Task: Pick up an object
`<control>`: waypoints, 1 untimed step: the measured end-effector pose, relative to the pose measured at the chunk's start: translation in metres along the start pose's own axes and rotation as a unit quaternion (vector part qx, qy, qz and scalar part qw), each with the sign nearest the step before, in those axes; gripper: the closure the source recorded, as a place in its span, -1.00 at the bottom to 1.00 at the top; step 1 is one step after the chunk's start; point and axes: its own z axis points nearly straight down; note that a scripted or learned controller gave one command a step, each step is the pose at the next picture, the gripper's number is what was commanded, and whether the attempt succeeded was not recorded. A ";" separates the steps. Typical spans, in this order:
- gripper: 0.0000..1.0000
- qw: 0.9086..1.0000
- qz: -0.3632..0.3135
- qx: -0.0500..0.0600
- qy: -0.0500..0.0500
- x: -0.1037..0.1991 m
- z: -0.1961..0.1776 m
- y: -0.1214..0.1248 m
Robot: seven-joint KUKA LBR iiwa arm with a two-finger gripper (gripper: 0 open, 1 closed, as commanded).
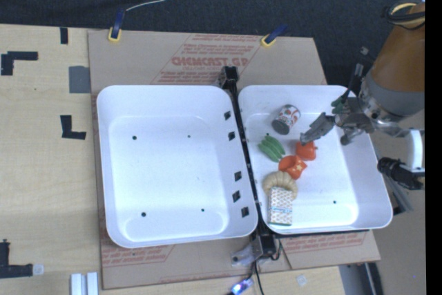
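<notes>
Reaching in over the right rim of the right bin [359, 207], the gripper [330, 129] hangs above the bin's upper right part, with the grey arm [397, 69] and its orange band behind it. Two dark fingers [316, 128] show, spread apart with bare white floor between them, so the tool is released and grasps nothing.

Five small things lie in the right bin, all toward its left wall. A small can [285, 118], grey with a red and white label, lies tipped on its side nearest the bin's back edge. Just below it and closer to the left wall sits a green pepper-shaped toy [272, 147], glossy and elongated. Two red pieces follow: one red toy [306, 150] just under the lower finger's tip, and a second red toy [292, 165] with a spot of green on it, just beside the first. Below them a tan, curved pastry-like piece [280, 181] rests against a small white packet [280, 206] with pale print, which lies near the front left corner.

A left bin [110, 148] stands edge to edge with the right one, both on a brown cardboard sheet [200, 59] printed in red.
</notes>
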 end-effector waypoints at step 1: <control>-1.00 1.000 0.000 0.007 0.001 -0.010 0.147 0.019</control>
